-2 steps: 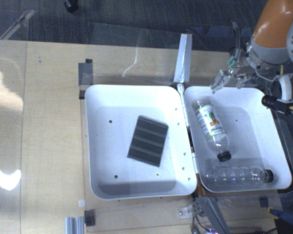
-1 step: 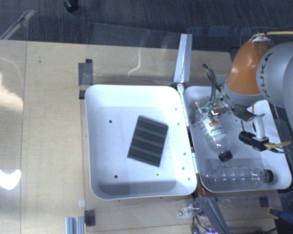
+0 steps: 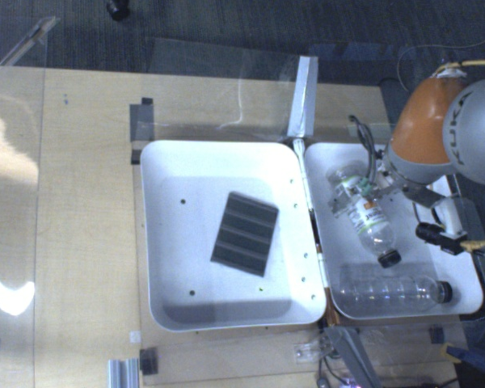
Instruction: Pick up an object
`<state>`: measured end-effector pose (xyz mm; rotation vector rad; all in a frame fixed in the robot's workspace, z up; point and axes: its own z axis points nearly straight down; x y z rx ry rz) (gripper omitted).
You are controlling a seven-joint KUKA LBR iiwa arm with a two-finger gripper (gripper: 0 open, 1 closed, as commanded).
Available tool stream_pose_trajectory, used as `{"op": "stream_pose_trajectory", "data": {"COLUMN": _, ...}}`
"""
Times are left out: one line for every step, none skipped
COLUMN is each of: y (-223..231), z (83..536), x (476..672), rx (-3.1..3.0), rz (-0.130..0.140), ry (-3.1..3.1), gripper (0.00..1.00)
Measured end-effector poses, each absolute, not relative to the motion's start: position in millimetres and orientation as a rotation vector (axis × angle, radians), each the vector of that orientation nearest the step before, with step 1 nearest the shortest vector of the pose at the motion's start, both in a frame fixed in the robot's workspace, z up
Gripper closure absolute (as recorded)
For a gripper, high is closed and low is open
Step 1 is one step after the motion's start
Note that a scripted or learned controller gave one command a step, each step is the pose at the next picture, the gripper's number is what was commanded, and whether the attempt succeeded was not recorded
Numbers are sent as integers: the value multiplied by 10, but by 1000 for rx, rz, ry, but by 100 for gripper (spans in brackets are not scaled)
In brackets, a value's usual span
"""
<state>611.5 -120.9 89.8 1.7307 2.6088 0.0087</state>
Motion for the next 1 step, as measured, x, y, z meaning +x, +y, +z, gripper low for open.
{"op": "stream_pose_trajectory", "data": {"y": -1196, "z": 1021, "x": 6141, "rx": 1727, "rz": 16, "ry": 2603, "gripper": 100}}
